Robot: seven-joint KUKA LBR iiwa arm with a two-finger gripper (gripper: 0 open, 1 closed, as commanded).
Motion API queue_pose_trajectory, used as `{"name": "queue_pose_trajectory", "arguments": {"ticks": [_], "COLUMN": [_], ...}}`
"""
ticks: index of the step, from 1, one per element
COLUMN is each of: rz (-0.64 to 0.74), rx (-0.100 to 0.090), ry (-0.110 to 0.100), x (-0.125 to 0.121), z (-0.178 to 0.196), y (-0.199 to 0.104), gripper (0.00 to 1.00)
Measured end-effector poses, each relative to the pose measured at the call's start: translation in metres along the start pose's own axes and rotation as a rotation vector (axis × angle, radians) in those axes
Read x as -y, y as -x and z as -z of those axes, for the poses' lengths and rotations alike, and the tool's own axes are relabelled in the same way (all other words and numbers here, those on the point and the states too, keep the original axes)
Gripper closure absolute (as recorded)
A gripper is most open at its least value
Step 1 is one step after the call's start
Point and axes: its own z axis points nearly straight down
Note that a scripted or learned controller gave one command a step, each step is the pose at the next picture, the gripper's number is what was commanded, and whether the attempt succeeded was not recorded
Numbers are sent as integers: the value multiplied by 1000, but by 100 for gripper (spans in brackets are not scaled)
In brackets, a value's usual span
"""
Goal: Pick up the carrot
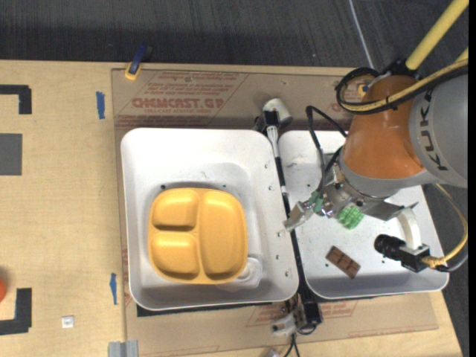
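Observation:
My gripper (303,212) hangs low over the left side of the right bin (387,282), close to the wall between the two bins. The grey arm with its orange band (381,136) covers much of that bin's back half. A small green ribbed thing (349,216) sits just right of the gripper, under the wrist. I see nothing orange and carrot-shaped in the uncovered parts of either bin.
A yellow divided plate (198,233) lies in the left bin (149,155). A small brown block (343,262) rests near the front of the right bin. The bench around the bins is brown board with blue tape marks.

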Motion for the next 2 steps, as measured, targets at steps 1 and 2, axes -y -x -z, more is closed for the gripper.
{"name": "queue_pose_trajectory", "arguments": {"ticks": [1,2], "rz": [190,338], "rx": [4,0], "ry": [5,1], "x": [-46,1], "z": [1,0], "y": [71,9], "gripper": [0,0]}}
